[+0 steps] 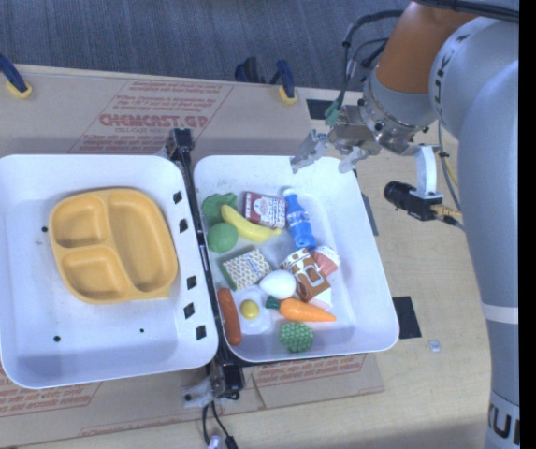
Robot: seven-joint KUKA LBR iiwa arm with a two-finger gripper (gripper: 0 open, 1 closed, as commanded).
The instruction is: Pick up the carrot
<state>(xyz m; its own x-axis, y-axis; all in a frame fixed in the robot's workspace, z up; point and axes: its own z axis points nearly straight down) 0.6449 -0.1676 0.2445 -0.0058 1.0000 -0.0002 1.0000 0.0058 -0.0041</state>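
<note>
One carrot (pixel 307 311) near bin (pixel 376 279) edge

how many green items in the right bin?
3: a leafy green piece at the left wall, a green ball just below it, a bumpy green one near the front. More may be hidden.

We see our arm (pixel 492 157) as a thick, smooth grey tube with a rounded orange band (pixel 417 45) above the wrist. Black cables (pixel 366 36) loop beside that band and run down toward the metal wrist block. Below the band sits our hand (pixel 328 152), pale grey metal with angular parts. A small black fitting (pixel 408 197) juts from a white bracket lower on the grey casing.
</note>
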